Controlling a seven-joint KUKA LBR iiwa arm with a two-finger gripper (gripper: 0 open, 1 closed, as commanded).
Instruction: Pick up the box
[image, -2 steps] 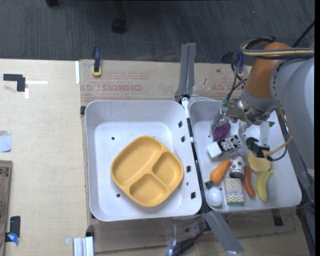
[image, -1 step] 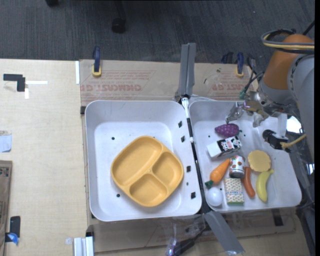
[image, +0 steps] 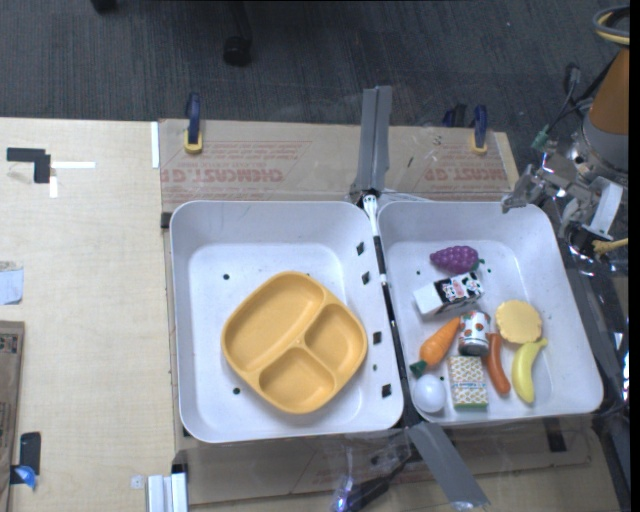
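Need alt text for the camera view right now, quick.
The gripper hovers above the right bin's far corner, away from the box lying among toy foods. A yellow divided plate fills the left bin.

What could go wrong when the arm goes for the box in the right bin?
The box lies tilted with the grapes just above it and the can and carrot just below, so fingers may bump neighbours. The gripper hangs over the bin's far rim, which a low approach might clip.
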